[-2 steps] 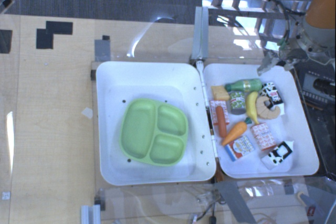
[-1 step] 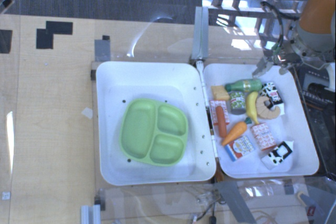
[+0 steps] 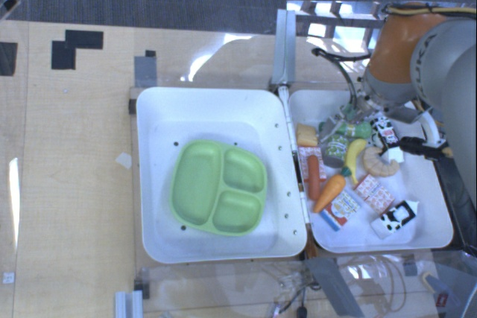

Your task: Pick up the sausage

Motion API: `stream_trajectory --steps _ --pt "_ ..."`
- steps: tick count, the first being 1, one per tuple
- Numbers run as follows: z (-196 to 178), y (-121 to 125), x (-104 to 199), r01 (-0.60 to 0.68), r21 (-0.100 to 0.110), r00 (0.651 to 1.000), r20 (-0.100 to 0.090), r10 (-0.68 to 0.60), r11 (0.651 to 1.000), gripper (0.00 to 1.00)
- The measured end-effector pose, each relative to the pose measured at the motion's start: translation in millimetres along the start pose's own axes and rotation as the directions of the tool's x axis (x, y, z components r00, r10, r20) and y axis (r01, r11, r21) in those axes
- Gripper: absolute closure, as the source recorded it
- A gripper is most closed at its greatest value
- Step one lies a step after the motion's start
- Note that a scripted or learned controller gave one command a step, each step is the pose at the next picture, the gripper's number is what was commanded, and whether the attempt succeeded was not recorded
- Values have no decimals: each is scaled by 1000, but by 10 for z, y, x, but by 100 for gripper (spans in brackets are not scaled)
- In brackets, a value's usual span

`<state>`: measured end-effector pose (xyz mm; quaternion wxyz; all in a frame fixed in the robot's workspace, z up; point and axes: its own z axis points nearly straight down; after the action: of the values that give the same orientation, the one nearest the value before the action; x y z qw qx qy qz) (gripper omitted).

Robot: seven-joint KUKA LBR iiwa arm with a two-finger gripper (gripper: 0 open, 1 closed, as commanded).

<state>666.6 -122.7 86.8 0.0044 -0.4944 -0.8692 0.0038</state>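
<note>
You are seeing the sausage (image 3: 314,176) lying beside the carrot (image 3: 330,191) in the right bin (image 3: 440,231). The gripper (image 3: 353,113) is hovering farther back; its grip you cannot tell.

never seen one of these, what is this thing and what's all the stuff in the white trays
This is a single picture from a camera fixed above a workbench, looking down at a slant. The big grey and orange shape at the upper right is a robot arm reaching in; its grasping tool hangs over the right bin, too hidden among the toys to tell what it is doing. The left bin holds a green divided plate. The right bin holds toy food: a red sausage along its left side, a carrot beside it, a banana, a cheese-coloured block, a round cracker, small cartons and two black-and-white cow toys. The sausage, which the arm is meant to pick up, lies in the bin, apart from the tool.
</note>
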Motion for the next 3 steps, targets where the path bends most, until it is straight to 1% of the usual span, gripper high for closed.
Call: stream_trajectory --steps 1,3 --pt "-15 47 126 423 12 906 -3 -423 906 0" --pt "-16 54 133 423 10 906 -4 -423 906 0"
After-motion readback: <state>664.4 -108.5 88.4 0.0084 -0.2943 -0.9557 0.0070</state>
